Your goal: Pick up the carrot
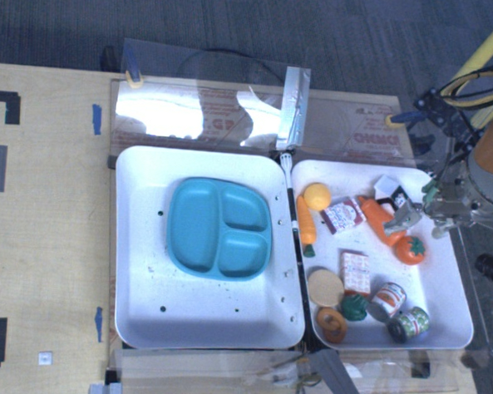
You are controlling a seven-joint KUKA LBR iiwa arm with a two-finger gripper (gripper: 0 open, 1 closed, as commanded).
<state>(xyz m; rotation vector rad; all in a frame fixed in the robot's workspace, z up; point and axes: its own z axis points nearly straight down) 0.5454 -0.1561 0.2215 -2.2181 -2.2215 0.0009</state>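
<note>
- Right bin, near edge: dark can on its side, red-and-white can just beside it, green item, brown round fruit.
- Right bin, middle: tan disc; speckled red box just right of it.
- Carrot: lies flat along the right bin's left wall. Long axis runs near to far; green stem end points toward the near edge, orange body toward the far edge.
- Right bin, far part: yellow lemon touching the carrot's far end; red-and-white packet; orange-red pepper; tomato.
- Claw: over the right bin's far right, above the pepper, well apart from the carrot; released or clenched cannot be told.
- Left bin: blue divided plate at centre.
</note>
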